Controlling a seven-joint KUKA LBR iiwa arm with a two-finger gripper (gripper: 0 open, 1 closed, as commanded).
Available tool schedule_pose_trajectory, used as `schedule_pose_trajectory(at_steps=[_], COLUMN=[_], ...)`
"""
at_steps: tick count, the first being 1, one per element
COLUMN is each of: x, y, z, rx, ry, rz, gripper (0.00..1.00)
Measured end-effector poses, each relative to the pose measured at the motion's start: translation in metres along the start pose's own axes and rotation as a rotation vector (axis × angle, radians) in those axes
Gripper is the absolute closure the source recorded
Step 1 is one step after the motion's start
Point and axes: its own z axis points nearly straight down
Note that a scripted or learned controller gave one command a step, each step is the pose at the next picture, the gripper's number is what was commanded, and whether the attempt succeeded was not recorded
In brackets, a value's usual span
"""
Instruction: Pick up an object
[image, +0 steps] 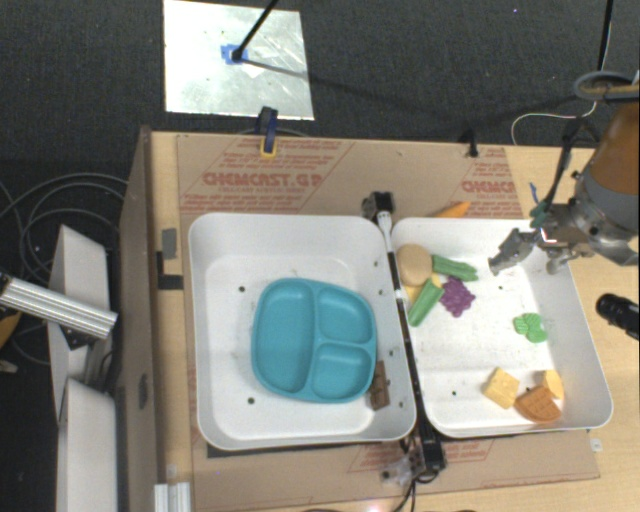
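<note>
At the frame's right edge, your gripper (532, 252) hovers spread and unladen above the right bin (590, 380), near the purple grapes (457, 297).

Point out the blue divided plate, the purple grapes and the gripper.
blue divided plate (312, 340): camera view, on its central ridge.
purple grapes (457, 296): camera view, middle of the bunch.
gripper (527, 250): camera view, midway between its fingertips.

The divided plate (315, 340) lies in the left bin (215, 300), while the right bin (580, 340) holds a bread roll (414, 264) at its rear left, grapes (457, 296) beside it, and cheese (502, 387) near the front.
</note>
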Motion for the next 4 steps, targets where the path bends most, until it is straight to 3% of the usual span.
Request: schedule_pose_trajectory(at_steps=[1, 2, 3, 4], x=[0.037, 0.035, 0.027, -0.001], y=[0.054, 0.035, 0.003, 0.060], z=[0.065, 0.080, 0.193, 0.187], rx=[0.000, 0.003, 0.006, -0.006], ry=[0.001, 0.001, 0.001, -0.002], rz=[-0.005, 0.002, 0.003, -0.001], gripper=[0.00, 0.00, 0.00, 0.00])
